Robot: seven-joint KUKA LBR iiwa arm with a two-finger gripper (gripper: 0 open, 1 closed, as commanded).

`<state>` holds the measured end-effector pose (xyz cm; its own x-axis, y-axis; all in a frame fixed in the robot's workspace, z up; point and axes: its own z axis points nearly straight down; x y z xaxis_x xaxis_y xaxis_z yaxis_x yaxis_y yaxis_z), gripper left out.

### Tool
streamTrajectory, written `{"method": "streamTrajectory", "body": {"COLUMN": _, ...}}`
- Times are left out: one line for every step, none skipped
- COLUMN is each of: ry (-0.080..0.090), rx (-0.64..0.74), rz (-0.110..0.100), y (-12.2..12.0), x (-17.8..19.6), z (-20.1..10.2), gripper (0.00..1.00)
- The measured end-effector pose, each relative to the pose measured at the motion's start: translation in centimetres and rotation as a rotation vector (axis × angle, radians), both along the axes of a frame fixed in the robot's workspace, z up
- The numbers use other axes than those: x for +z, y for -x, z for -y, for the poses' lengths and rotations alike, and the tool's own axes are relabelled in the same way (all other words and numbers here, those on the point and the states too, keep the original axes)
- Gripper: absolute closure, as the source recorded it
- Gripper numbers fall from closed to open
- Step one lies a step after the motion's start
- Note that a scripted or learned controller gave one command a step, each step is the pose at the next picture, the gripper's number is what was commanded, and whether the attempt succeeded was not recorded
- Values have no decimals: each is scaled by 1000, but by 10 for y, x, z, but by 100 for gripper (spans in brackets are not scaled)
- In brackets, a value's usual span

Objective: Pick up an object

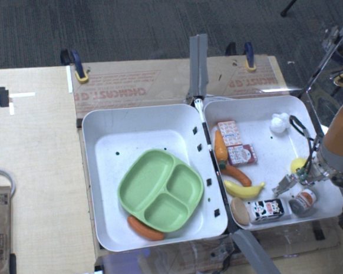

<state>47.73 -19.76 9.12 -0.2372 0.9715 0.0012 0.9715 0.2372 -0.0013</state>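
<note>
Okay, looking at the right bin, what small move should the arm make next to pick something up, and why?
Probably a short drop straight down. The gripper hovers low in the right bin beside the small can, with the milk carton and banana further left. Nothing shows between its fingers, so it holds nothing, and the can looks nearest.

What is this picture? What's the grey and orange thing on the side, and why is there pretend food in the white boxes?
A camera high above a bench is looking down. The thing on the right is a robot arm; its gripper is its hand, low in the right bin. It is meant to pick something up. I cannot see anything between its fingers.

Near it lie a banana, a carrot, a small carton with a cow pattern, a little can and something white and crumpled.

The left bin holds a green divided plate with an orange sausage-shaped toy beside it.
</note>
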Motion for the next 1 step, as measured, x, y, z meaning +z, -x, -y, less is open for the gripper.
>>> {"method": "streamTrajectory", "body": {"ry": -4, "rx": 69, "rz": 4, "y": -95, "x": 1, "z": 19, "gripper": 0}}
